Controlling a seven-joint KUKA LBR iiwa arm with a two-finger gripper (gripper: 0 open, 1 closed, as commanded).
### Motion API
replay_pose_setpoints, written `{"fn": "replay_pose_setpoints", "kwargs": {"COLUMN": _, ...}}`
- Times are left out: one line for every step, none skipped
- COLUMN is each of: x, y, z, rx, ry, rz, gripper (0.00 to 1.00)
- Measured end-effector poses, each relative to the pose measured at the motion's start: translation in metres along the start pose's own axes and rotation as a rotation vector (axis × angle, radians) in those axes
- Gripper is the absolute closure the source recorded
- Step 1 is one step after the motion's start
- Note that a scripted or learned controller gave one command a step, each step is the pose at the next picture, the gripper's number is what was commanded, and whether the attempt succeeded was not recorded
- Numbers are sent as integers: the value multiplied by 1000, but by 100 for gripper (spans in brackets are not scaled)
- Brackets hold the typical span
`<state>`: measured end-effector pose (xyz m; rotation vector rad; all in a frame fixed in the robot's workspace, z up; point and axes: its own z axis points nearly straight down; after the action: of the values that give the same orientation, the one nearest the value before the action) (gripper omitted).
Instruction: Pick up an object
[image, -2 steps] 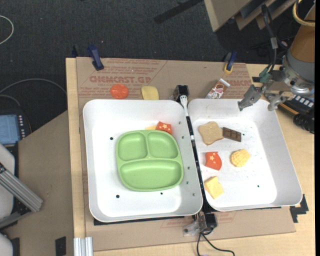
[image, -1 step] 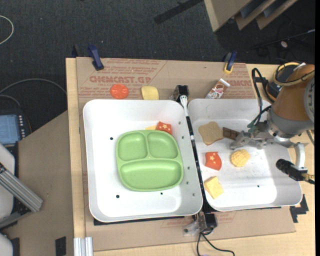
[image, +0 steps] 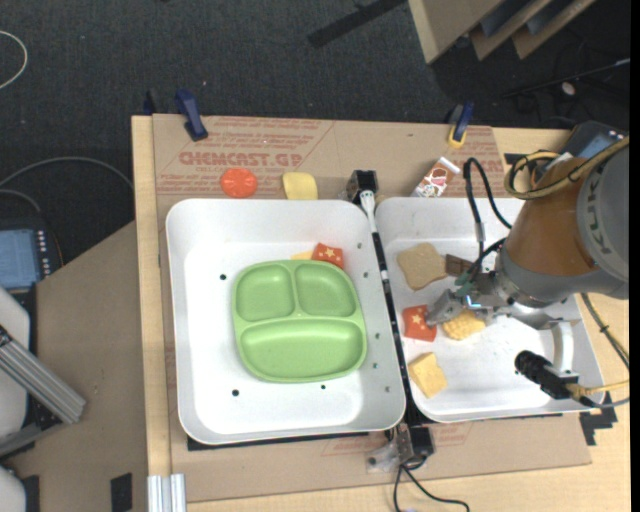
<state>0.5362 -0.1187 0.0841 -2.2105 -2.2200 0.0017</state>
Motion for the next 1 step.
{"fn": "replay_pose_setpoints", "kwargs": {"x": -103, "y": 54, "z": -45, "rx": -17, "ry": -15, "rz": 10, "gripper": 0}}
